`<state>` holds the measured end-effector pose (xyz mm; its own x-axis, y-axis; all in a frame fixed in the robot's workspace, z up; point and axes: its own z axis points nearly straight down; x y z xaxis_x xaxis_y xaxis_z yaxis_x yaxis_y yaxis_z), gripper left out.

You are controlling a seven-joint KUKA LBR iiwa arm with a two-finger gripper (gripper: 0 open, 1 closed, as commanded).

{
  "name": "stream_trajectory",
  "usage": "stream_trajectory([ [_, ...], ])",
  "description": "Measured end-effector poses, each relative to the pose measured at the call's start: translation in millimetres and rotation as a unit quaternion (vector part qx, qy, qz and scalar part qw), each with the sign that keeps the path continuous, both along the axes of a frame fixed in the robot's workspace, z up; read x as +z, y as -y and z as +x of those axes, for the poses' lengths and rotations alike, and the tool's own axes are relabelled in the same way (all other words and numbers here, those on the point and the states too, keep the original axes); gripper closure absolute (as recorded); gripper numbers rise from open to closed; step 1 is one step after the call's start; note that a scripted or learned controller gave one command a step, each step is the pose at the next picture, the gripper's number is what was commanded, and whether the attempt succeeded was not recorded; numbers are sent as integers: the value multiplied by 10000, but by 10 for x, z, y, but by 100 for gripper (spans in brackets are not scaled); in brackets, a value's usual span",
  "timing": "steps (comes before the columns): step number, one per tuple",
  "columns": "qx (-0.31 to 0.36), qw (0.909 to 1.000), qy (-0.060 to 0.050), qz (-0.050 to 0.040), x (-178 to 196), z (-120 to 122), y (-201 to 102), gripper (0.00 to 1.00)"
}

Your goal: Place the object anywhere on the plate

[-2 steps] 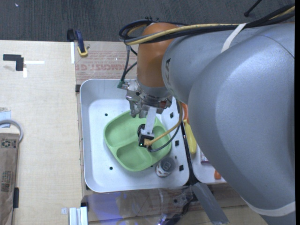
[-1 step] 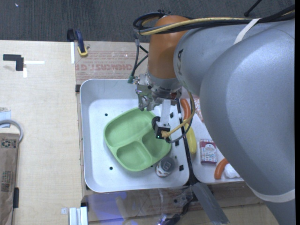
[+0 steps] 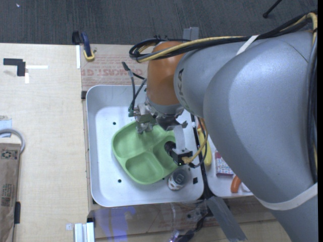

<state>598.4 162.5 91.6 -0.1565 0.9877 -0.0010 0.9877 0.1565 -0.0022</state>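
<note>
One arm (image 3: 242, 100) fills my right side, its wrist hanging over the left bin (image 3: 98, 150). Below it the green plate (image 3: 136, 155) lies in that bin, long axis running from upper left to lower right. My gripper (image 3: 151, 122) sits right over the plate's upper edge; I cannot tell its state or whether it carries the object. I judge a straight drop from there would land on the plate.

Bulky grey arm (image 3: 252, 110), orange wrist band (image 3: 161, 79), yellow and black cables (image 3: 212, 40)
</note>
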Motion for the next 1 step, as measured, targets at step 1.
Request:
stream_trajectory([
  [1, 5, 10000, -6, 4, 0, -3, -8, 0],
])
